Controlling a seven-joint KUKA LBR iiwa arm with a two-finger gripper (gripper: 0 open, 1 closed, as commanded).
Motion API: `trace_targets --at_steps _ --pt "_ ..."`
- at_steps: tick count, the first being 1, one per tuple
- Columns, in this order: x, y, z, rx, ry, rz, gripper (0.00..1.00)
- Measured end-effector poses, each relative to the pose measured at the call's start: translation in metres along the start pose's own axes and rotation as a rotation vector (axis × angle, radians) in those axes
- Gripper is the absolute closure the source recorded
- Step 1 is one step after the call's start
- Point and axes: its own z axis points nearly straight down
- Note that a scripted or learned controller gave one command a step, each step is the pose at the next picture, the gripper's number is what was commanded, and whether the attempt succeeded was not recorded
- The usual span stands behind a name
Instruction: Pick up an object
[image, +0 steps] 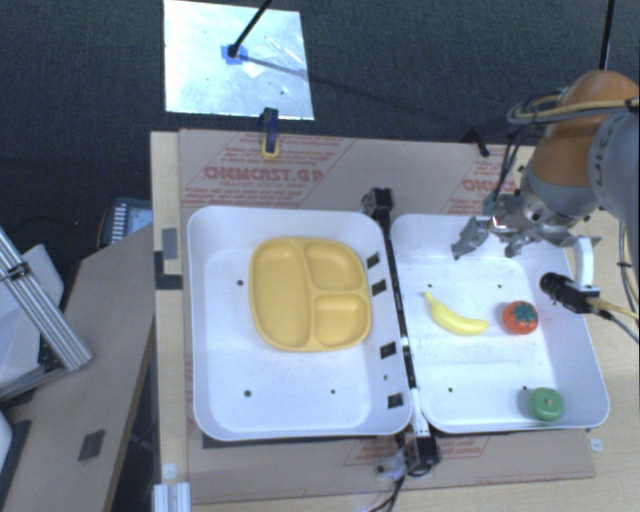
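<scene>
Three small objects lie in the right bin (580, 400): a yellow banana (455, 317) near its middle, an orange-red tomato-like fruit (520, 317) to the banana's right, and a green round fruit (545, 403) near the front right corner. My gripper (495, 243) hovers over the bin's far edge, above and behind the banana, apart from all three. Its two fingers are spread wide, one finger (470, 241) pointing left, and nothing is between them.
The left bin (210, 390) holds a yellow divided plate (308, 293). A black divider with clips (392, 300) runs between the bins. A black cable part (565, 292) hangs at the right bin's right side. A yellow clamp (270, 135) stands at the board's far edge.
</scene>
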Motion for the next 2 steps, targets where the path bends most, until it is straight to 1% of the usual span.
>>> trace_targets --at_steps 1,2 --pt "-0.004 0.001 0.062 0.002 0.000 0.001 0.00" --pt "-0.004 0.002 0.074 -0.002 0.000 0.000 0.00"
